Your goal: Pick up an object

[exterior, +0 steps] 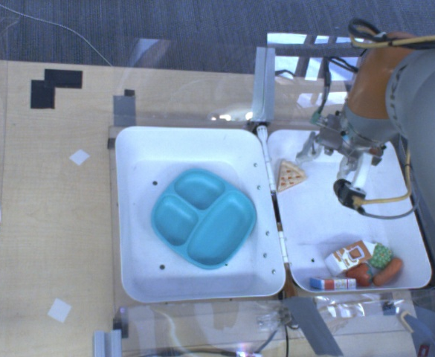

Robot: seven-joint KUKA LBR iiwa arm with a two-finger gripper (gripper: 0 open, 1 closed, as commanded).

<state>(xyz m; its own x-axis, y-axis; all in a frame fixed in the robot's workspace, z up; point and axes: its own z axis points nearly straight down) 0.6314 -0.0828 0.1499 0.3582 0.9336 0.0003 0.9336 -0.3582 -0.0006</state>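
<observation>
My gripper (320, 149) hangs over the upper part of the right bin (306, 233), below the arm's orange band (373, 80). A toy pizza slice (291, 175) lies just to its lower left, against the bin's left wall and apart from the gripper. In the bin's near right corner sits a cluster: a small orange-and-white carton (349, 256), a green piece (381, 256), a red-orange sausage (387, 271) and a white, red and blue tube (332, 282). I see nothing held in the gripper.
The left bin (139, 274) holds a blue divided plate (204, 217) at its middle. A yellow and black cable (377, 203) loops under the wrist over the right bin. Metal brackets (262, 88) stand behind the divider between the bins.
</observation>
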